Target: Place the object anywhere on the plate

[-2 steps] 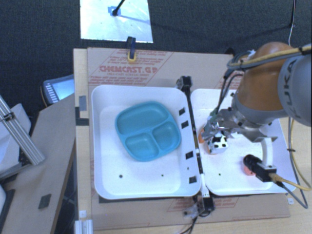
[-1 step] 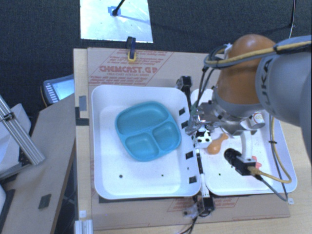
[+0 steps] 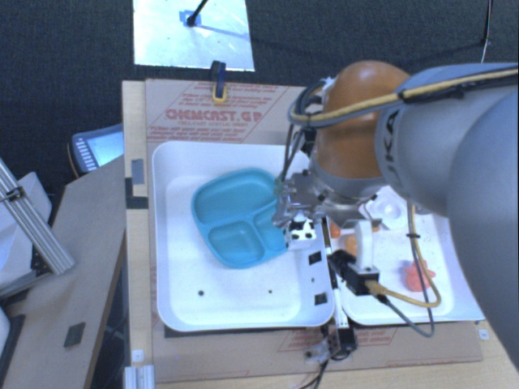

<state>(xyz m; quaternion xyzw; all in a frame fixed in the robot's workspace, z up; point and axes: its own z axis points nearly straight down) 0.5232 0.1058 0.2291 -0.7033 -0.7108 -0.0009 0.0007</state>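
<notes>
Bins: two white ones are seen side by side, left bin (image 3: 186,306) and right bin (image 3: 454,298).
Plate: one blue plate (image 3: 235,217) with three compartments lies tilted in the left bin, toward its right half.
Arm: one grey arm (image 3: 454,136) with an orange band is reached in from the right.
Gripper: one gripper (image 3: 293,224) is held at the plate's right edge, over the divide between bins (its opening cannot be told, nor anything held).
Objects: one red-orange object (image 3: 418,276) is seen in the right bin, well apart from the plate; a smaller orange piece (image 3: 350,239) lies beside the wrist.
</notes>
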